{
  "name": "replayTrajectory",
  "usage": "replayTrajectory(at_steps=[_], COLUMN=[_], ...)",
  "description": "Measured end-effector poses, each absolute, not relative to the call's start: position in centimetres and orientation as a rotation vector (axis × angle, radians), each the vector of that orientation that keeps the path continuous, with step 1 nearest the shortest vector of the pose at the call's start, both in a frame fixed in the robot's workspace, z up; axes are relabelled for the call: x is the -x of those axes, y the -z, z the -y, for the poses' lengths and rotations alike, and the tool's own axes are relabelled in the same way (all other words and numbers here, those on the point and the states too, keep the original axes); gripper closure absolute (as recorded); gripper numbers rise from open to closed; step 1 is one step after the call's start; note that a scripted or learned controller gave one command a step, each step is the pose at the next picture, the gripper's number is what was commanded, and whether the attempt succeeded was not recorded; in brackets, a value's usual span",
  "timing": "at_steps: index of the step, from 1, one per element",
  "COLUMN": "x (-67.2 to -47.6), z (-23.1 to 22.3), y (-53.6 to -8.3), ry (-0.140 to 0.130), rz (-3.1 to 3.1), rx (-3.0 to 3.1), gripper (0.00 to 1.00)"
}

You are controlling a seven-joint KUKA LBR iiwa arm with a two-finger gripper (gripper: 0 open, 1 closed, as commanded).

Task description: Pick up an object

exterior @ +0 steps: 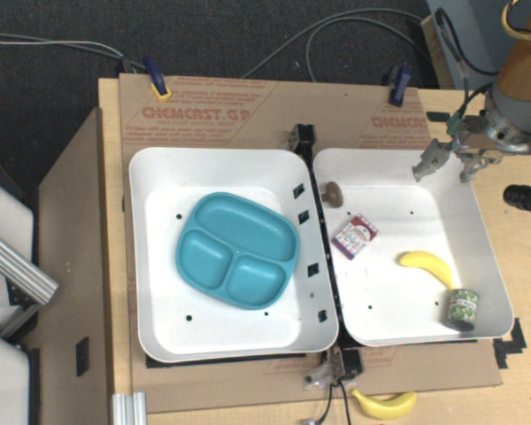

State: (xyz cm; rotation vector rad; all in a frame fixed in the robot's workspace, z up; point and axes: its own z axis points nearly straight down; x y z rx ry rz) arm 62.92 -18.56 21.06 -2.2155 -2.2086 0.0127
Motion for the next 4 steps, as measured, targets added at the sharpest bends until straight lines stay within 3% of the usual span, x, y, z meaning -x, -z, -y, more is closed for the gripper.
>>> replayTrajectory(at_steps=[1,2,3,4], x=[-63.2,-64.1,-63.5,-63.5], z=[18.5,18.0,18.3,18.2], y=[-21.9,-17.1,-11.0,-8.4], ry=[0.000,-0.004,-0.005,-0.004], rz=[2.221,2.221,2.217,2.219], rx=[2.221,2.215,2.217,2.218], gripper=[0.00,0.00,0.00,0.00])
